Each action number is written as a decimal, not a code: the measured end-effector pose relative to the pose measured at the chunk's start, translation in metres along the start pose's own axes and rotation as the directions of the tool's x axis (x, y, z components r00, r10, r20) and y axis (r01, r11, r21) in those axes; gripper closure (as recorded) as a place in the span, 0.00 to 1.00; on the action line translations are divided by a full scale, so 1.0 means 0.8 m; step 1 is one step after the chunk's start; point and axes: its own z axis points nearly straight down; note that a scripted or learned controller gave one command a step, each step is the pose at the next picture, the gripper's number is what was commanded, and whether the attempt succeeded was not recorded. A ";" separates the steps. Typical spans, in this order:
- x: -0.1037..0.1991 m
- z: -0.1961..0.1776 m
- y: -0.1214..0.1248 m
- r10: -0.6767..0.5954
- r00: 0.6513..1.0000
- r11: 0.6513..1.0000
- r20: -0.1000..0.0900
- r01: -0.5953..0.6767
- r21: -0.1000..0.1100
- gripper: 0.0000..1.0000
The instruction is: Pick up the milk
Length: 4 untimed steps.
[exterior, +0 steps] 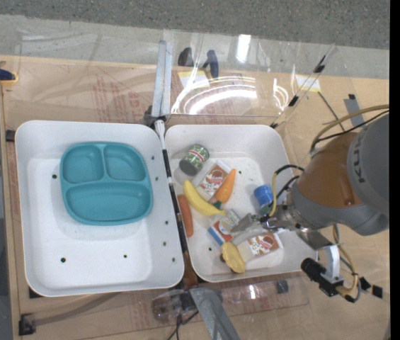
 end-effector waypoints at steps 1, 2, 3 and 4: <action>0.000 -0.014 0.001 -0.004 1.000 1.000 -0.001 0.004 -0.001 1.00; 0.000 -0.014 0.001 -0.004 1.000 1.000 -0.001 0.004 -0.001 0.00; 0.013 -0.003 -0.007 -0.065 0.998 0.998 0.015 0.065 -0.012 0.00; 0.015 -0.016 -0.007 -0.070 0.998 0.997 0.007 0.070 -0.007 1.00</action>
